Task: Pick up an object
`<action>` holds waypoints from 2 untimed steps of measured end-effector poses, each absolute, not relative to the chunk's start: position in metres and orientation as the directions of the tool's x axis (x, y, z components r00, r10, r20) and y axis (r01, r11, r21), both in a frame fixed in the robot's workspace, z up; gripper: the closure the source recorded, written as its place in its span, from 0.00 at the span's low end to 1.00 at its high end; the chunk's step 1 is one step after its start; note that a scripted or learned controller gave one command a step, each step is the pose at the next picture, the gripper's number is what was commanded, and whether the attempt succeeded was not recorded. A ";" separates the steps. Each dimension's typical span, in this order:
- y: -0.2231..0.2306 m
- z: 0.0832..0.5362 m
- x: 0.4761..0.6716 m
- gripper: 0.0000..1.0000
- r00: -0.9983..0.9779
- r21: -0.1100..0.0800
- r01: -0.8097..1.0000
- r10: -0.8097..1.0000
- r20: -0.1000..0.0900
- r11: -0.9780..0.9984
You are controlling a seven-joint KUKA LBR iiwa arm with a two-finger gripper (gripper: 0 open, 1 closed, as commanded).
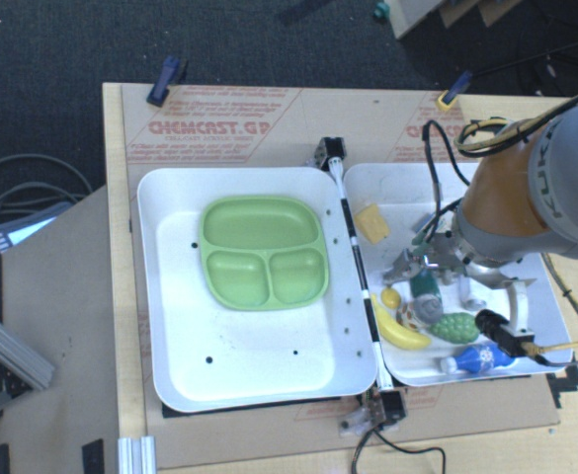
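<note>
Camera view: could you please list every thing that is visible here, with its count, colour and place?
left bin: 1, white, left half of the bench
right bin: 1, white, right half of the bench
divided plate: 1, light green, in the left bin, upper middle
block: 1, yellow, in the right bin near its left wall
banana: 1, yellow, lower left of the right bin
bumpy object: 1, green, right of the banana
tube-like object: 1, blue and white, lower edge of the right bin
clamps: 2, blue, at the board's top edge
arm: 1, grey with orange band, over the right bin
claw: 1, metal, low in the right bin above the banana
</note>
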State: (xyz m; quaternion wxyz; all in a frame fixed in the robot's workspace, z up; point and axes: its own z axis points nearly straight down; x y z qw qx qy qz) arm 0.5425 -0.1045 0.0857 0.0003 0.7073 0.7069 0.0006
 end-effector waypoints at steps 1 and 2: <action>-0.125 0.086 0.572 0.00 0.000 0.003 1.000 1.000 -0.001 0.000; -0.187 0.085 0.615 0.00 0.000 0.002 1.000 1.000 -0.002 0.000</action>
